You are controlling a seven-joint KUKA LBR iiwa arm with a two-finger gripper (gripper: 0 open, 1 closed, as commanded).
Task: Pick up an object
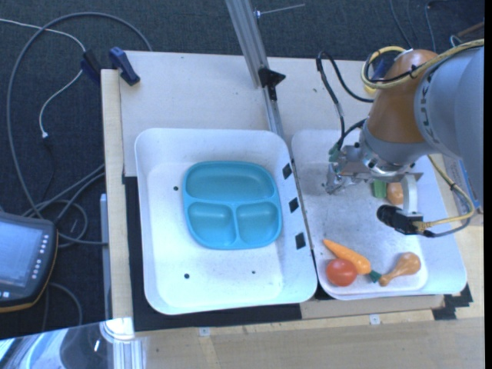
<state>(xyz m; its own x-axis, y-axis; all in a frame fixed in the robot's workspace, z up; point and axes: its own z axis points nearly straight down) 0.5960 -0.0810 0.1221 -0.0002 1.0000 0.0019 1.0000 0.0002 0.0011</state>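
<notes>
In the right bin [338, 221], an orange carrot [345, 253] lies near the front, touching a red tomato [341, 272]. To their right lies a tan, pear-shaped gourd [403, 266]. A small orange thing [394, 194] and a green piece [380, 189] sit further back, partly hidden under the arm. My gripper [336, 178] hangs low over the back left part of this bin, above bare floor and apart from all of these. Nothing shows in its grasp.
The left bin [223, 283] holds a blue divided plate [231, 204]. A metal pole [250, 29] slants down between the bins at the back. Black cables [415, 225] loop from the wrist over the right bin. A blue clamp [123, 64] sits at the bench's back left corner.
</notes>
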